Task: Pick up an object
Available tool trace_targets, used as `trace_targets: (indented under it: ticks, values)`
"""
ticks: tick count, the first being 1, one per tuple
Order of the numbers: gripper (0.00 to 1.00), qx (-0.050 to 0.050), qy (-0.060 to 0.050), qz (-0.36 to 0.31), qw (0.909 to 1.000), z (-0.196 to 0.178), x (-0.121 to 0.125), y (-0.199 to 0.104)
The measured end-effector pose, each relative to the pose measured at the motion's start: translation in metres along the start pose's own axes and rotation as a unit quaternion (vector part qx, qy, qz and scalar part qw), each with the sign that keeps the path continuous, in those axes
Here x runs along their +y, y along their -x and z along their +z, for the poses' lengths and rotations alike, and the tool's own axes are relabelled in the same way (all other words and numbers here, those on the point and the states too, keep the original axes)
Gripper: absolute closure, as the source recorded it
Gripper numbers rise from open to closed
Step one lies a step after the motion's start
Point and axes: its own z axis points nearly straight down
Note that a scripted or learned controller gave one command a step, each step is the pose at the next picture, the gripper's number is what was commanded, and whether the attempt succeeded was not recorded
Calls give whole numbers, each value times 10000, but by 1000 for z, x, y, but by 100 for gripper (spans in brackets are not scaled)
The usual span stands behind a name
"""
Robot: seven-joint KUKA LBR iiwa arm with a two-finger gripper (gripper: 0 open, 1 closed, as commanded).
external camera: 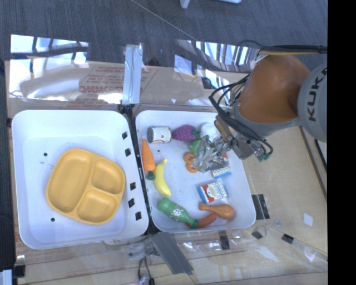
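Overhead, the gripper (207,158) sits low in the right bin (240,192), among the toys at that bin's upper middle; whether it is released or clenched cannot be told, since clutter hides its tip. Just beyond it lie purple grapes (184,132) and a small can (158,134); to its left, a carrot (148,156) and a banana (162,177); nearer the camera, a small carton (212,192), a drumstick (218,210) and a green bottle (176,212). Well to its left, the left bin (28,183) holds a yellow divided tray (84,185). Both bins rest on a bench (278,222) with cardboard (100,83) behind and dark floor (67,16) beyond.
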Motion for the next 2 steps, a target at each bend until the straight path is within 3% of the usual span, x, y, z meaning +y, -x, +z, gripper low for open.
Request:
trace_targets:
  ticks: [1, 2]
  values:
    - [100, 7, 14, -1070, 9943, 45, 73, -33]
    - [100, -20, -16, -1906, 9817, -20, 43, -2]
